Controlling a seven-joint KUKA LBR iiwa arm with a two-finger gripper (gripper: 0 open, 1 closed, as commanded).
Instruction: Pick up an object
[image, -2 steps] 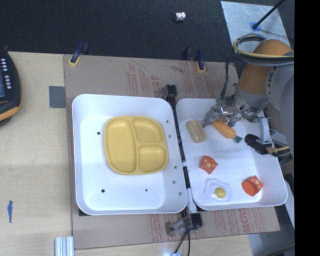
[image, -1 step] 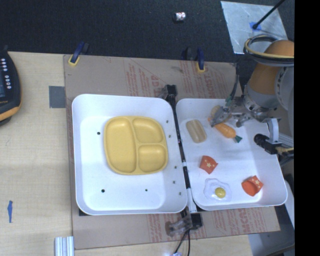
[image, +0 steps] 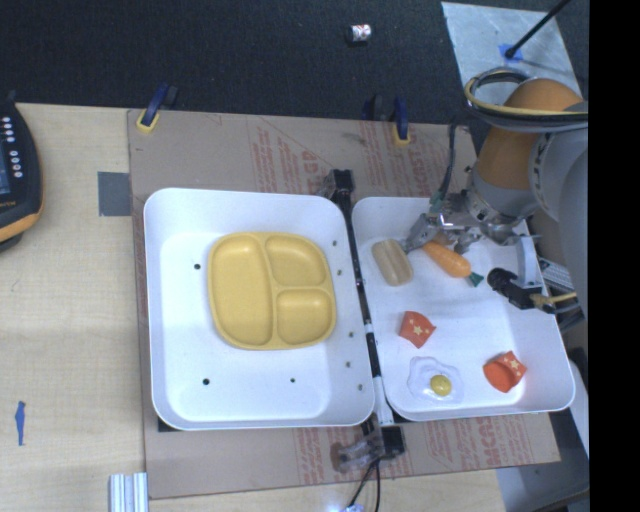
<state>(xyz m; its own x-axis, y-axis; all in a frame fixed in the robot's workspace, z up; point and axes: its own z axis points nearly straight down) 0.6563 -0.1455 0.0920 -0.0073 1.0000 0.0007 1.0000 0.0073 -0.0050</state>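
While the gripper (image: 437, 232) sits low in the right bin (image: 560, 395), touching the orange carrot (image: 447, 261) (finger spread unreadable), nothing is lifted; the carrot lies on the bin floor, grasp pending.

Faint reddish printing runs across the brown cardboard sheet (image: 250, 150) lying beneath the two white bins (image: 170, 300), but its letters are too blurred to read. No other text, label or number is legible.

Even overhead light, soft shadows, slightly soft focus.
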